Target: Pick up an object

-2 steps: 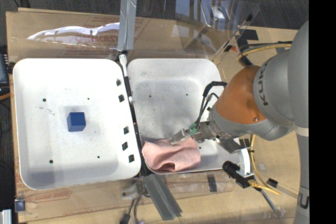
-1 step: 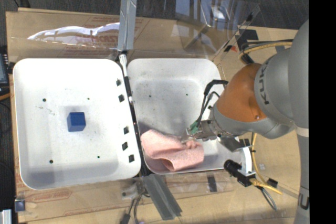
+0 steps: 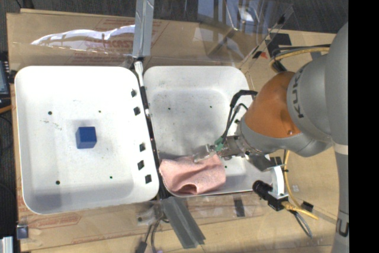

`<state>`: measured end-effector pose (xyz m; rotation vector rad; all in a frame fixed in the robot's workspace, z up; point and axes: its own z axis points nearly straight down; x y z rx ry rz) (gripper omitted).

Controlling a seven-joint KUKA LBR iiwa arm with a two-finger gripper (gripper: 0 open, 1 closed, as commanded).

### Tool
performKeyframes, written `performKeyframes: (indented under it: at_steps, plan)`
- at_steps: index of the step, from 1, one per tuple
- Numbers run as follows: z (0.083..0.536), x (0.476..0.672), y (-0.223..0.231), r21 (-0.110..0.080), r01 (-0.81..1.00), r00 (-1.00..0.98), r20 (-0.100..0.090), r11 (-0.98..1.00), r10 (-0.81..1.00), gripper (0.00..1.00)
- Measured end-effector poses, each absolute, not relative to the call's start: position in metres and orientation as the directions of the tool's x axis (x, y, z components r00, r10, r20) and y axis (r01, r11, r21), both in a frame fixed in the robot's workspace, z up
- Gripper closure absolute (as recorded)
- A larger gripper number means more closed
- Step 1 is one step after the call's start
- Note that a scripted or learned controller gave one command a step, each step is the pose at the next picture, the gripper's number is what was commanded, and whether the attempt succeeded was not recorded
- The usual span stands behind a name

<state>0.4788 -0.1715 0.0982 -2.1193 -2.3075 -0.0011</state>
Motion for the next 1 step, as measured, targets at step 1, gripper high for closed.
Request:
performKeyframes:
  at_steps: [1]
  plan:
    - [0.09, 0.5047, -0.1952, -0.005, 0.983, 0.185, 0.001, -0.185, 0.983, 0.0]
